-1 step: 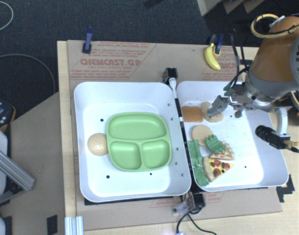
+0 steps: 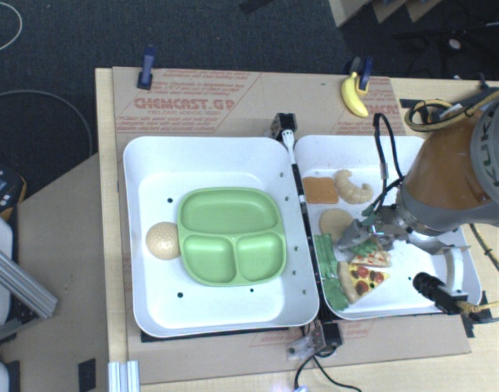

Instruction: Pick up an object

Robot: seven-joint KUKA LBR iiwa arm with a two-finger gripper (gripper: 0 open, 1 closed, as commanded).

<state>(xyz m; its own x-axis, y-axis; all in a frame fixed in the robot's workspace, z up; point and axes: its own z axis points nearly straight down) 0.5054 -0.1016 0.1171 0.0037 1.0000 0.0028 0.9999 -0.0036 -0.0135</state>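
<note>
My gripper hangs low in the right bin, just above a pizza slice with red toppings. A round tan cookie lies just left of it. Behind sit a brown toast square and a pale croissant-shaped piece. A green flat strip lies along the bin's left wall. Nothing is visibly held.
The left bin holds a green three-part tray and a beige round bun beside it. A banana rests on the bench behind the right bin. The arm's orange-grey body covers the bin's right half.
</note>
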